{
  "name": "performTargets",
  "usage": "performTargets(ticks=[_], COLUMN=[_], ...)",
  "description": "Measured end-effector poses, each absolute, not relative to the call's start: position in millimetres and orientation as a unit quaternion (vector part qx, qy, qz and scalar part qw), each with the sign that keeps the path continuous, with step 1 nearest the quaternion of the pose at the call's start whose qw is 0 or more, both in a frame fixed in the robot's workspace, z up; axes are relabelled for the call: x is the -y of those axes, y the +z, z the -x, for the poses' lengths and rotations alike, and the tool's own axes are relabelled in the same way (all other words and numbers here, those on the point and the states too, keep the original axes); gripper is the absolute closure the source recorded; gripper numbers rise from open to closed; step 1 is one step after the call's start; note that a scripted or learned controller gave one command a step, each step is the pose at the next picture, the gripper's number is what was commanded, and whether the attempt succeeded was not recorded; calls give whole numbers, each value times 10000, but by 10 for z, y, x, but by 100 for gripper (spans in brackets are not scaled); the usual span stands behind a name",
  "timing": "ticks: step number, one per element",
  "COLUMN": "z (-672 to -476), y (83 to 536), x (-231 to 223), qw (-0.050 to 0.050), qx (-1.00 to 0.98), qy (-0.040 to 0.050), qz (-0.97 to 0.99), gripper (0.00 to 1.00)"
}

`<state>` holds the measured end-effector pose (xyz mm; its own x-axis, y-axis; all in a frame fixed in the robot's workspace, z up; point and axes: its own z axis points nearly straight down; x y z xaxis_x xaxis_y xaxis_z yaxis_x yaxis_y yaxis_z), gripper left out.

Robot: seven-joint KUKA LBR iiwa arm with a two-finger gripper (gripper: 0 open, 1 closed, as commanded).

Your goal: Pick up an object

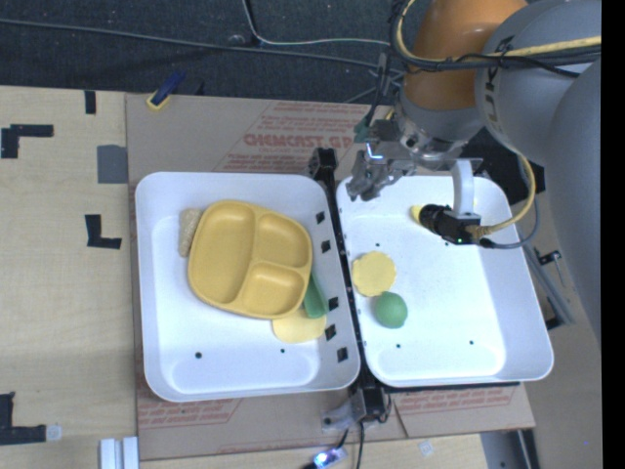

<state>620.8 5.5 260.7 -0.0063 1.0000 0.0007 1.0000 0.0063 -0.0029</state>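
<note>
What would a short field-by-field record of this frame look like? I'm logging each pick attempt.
left bin: yellow divided plastic tray, tan sponge-like piece at its left edge, green item and pale yellow flat piece partly under it
right bin: flat yellow disc, green ball just below it
gripper: above right bin's top-left corner, nothing seen held

Grey KUKA arm (552, 76), rounded orange band (454, 37) above wrist. Yellow and black cables looped around wrist. Dark metallic tool (369, 179) beneath, small black camera module alongside.
</note>
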Motion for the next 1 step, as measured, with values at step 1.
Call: performTargets(ticks=[1], z=[-6224], y=[2437], x=[-634], qw=[13], qx=[7094], qy=[11], qz=[7048], gripper=[100])
